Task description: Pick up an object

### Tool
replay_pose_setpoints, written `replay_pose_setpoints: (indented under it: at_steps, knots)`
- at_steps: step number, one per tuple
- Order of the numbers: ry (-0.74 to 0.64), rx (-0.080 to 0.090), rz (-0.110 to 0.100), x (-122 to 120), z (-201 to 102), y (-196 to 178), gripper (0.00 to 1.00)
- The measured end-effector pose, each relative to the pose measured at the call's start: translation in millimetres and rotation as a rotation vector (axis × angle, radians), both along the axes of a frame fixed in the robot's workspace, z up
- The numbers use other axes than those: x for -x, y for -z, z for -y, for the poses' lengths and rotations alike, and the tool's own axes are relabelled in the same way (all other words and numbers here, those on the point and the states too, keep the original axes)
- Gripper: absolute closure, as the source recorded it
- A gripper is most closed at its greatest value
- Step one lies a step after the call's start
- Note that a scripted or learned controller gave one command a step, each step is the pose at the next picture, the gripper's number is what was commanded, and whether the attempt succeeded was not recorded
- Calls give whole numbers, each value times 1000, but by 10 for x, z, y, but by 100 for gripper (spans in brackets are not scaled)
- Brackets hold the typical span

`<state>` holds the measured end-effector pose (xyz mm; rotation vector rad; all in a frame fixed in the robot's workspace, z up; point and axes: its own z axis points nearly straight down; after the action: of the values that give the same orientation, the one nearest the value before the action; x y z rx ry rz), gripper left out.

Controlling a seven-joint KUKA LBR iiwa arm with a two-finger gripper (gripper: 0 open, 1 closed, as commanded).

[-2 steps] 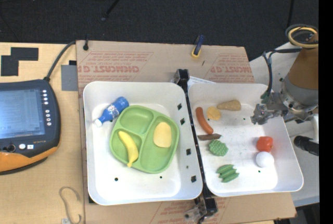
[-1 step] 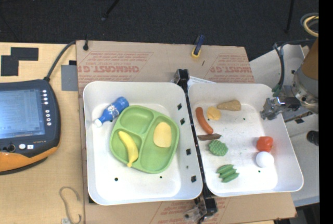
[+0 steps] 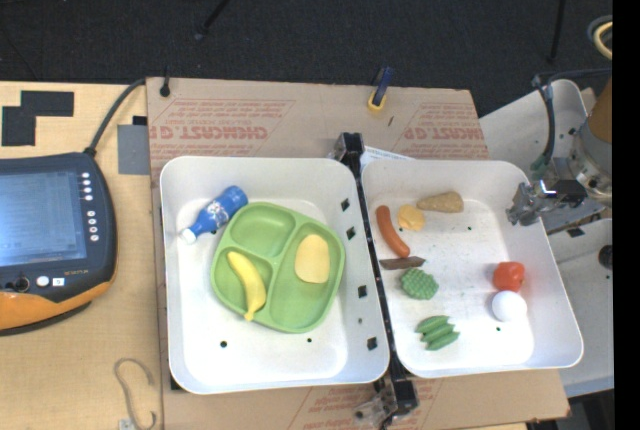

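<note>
The right bin (image 3: 470,358) holds the pickable pieces: a red tomato (image 3: 508,274) with a white ball (image 3: 508,306) just below it near the right wall, a green pea pod (image 3: 436,330), a green broccoli-like piece (image 3: 419,284), a sausage (image 3: 392,231), a yellow chunk (image 3: 411,218) and a tan bread piece (image 3: 441,203). The gripper (image 3: 538,201) sits at this bin's right rim, above the tomato and apart from it; whether it is open or closed cannot be told. The left bin (image 3: 190,338) carries a green divided plate (image 3: 285,318) with a banana (image 3: 247,283) and a yellow slice (image 3: 312,259), beside a blue bottle (image 3: 214,213)
</note>
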<state>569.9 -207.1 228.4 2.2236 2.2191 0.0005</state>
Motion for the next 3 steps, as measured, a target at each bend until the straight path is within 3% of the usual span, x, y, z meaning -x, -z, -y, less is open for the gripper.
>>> replay_pose_setpoints:
  at_steps: [1, 3]
  knots:
    - [-4, -3, -5, 194, -536, 10, 100]
    - [-7, -3, -5, 283, -1545, 140, 100]
